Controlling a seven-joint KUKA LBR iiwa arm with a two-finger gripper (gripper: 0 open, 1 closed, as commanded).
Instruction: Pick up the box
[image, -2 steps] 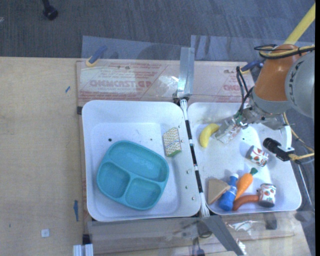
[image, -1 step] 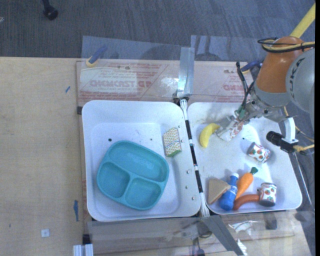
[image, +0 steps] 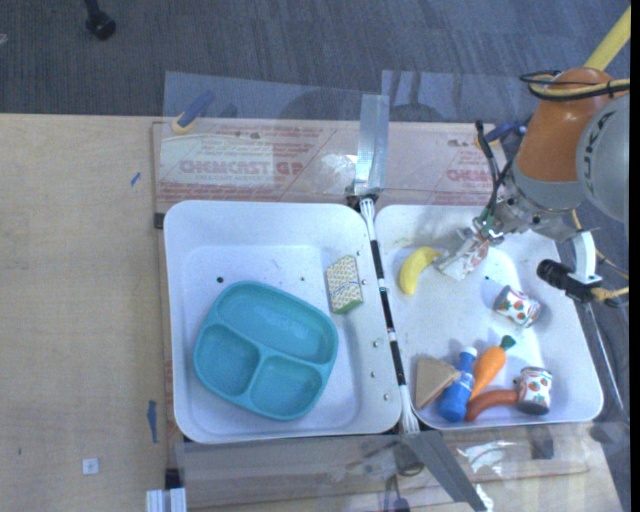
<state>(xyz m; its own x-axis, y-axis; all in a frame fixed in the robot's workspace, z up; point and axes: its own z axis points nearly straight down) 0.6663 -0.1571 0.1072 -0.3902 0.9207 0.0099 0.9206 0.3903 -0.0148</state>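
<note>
While the box (image: 343, 283) lies in the left bin (image: 185, 225), the arm is over the other bin, so I judge the task to be at its very first step: the approach has not begun.

Nearest to the camera, along the front edge of the right bin (image: 590, 400), lie a tan wedge (image: 433, 379), a blue bottle (image: 457, 388), a carrot (image: 488, 366) and a small patterned cup (image: 534, 388). The teal divided plate (image: 264, 348) fills the front and middle of the left bin. The box is beyond the plate, close to the bin's right edge, standing a little tilted and apart from the plate. Farther back in the right bin, a banana (image: 416, 268) lies near the left edge. The gripper (image: 478, 243) hangs over the back of this bin, just beside a pale packet (image: 461, 262); I cannot tell if its fingers are apart or together.

The next move calls for a travel to the left across the divider (image: 384, 310), then a descent over the box, with fingers open wide enough and kept away from the bin wall.
</note>
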